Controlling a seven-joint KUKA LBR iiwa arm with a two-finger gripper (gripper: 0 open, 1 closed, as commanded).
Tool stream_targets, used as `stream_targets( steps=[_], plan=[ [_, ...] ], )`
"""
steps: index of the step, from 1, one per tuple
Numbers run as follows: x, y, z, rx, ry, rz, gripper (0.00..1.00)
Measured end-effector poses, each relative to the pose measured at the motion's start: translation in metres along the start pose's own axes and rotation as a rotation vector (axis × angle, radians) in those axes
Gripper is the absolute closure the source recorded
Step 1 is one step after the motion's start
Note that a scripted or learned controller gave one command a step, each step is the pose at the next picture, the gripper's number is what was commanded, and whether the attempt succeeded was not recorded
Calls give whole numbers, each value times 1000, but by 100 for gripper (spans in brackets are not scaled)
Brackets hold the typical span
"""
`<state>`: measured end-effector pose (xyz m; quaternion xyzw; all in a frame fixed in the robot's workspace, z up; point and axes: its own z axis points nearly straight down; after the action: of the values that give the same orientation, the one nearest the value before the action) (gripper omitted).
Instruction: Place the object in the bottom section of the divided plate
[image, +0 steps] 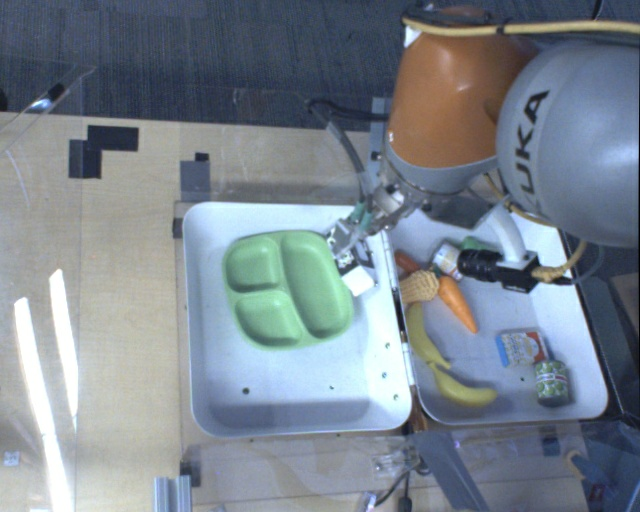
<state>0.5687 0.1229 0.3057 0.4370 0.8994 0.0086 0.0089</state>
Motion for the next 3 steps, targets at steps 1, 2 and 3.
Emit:
stream_targets(
  steps=[1,2,3],
  plan=[
    [5,-48,114,20,8,-43,100],
    [15,-24,37,14,5,-39,100],
    [-52,8,68,17,4,127,100]
  ],
)
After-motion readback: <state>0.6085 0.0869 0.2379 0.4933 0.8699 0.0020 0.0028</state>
